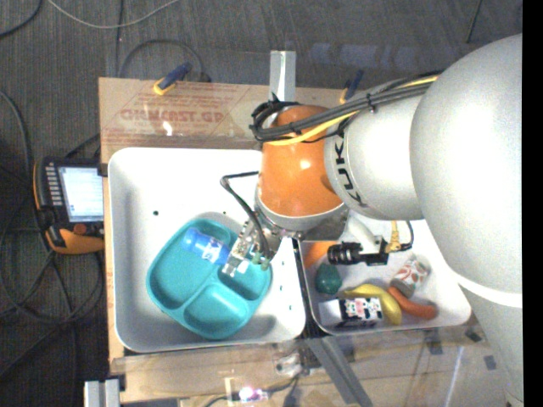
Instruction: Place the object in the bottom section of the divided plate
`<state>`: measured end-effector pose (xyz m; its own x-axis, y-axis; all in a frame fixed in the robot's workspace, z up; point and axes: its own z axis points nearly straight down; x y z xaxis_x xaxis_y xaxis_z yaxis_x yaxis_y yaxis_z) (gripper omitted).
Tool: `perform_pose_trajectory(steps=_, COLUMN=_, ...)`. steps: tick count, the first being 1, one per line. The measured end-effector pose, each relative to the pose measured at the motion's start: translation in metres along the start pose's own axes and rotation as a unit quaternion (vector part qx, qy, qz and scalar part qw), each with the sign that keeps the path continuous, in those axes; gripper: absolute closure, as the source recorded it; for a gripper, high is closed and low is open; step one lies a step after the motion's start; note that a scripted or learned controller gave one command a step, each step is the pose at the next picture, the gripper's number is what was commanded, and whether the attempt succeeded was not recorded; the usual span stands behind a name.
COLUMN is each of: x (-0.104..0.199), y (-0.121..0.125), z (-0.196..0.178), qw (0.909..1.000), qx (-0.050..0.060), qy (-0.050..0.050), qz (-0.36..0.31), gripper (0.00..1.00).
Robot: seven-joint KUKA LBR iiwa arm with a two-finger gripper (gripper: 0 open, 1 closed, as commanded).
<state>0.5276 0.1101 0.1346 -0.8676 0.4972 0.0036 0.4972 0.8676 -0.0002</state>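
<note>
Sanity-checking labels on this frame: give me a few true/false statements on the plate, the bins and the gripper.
1. The teal divided plate sits in the left bin. True.
2. The plate holds a banana. False: the banana lies in the right bin; the plate holds a small blue object in its upper section.
3. The gripper is above the right bin. False: it is over the plate's right side, in the left bin.
4. The plate's bottom section has nothing in it. True.
5. A dark green object lies in the right bin. True.
</note>
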Motion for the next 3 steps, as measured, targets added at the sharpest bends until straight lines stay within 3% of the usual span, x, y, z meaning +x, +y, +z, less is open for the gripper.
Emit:
perform_pose_trajectory(steps=1, x=0.0, y=0.0, z=0.0, qw=1.0, qx=0.0, qy=0.0, qz=0.0, gripper=0.0)
perform_pose_trajectory(steps=2, x=0.009, y=-0.058, z=-0.049, qw=0.997, qx=0.0, qy=-0.001, qz=-0.077, gripper=0.0)
perform_pose_trajectory(steps=3, x=0.01, y=-0.058, z=-0.049, qw=0.997, qx=0.0, qy=-0.001, qz=-0.078, gripper=0.0)
